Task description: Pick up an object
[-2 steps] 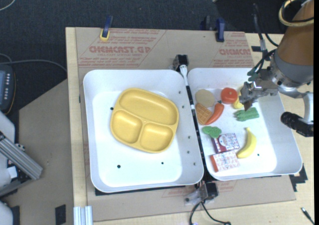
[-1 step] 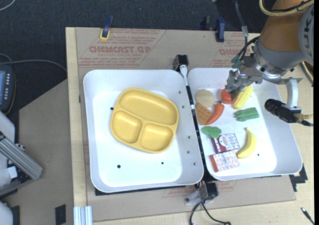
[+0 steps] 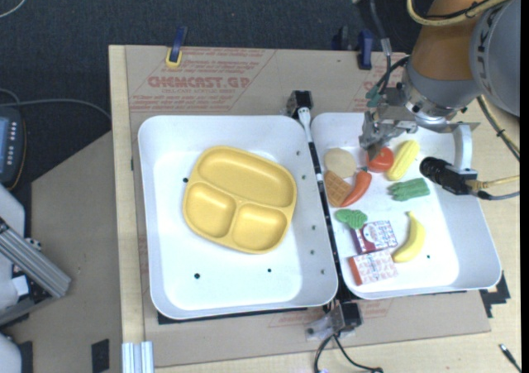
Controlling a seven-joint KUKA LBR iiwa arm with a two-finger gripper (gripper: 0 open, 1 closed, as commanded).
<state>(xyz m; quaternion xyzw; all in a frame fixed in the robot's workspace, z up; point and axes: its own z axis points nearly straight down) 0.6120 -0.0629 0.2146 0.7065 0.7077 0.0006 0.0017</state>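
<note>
My gripper (image 3: pixel 376 145) reaches down into the back of the right bin (image 3: pixel 475 235), directly over a small red tomato-like toy (image 3: pixel 381 160). Whether it touches the toy is hidden by the wrist. Close around it lie a yellow corn cob (image 3: pixel 402 160), an orange carrot (image 3: pixel 357 188), a beige egg shape (image 3: pixel 338 160) and a tan waffle piece (image 3: pixel 336 188). Further forward are a green pod (image 3: pixel 409 190), a green leafy piece (image 3: pixel 350 217), a banana (image 3: pixel 412 238) and two red-and-white cartons (image 3: pixel 378 236) (image 3: pixel 372 267).
The left bin (image 3: pixel 165 264) holds a yellow divided plate (image 3: pixel 240 198). A black clip (image 3: pixel 299 103) sits at the back where the two bins meet. A black cable fitting (image 3: pixel 446 174) hangs off the arm over the right bin's right side.
</note>
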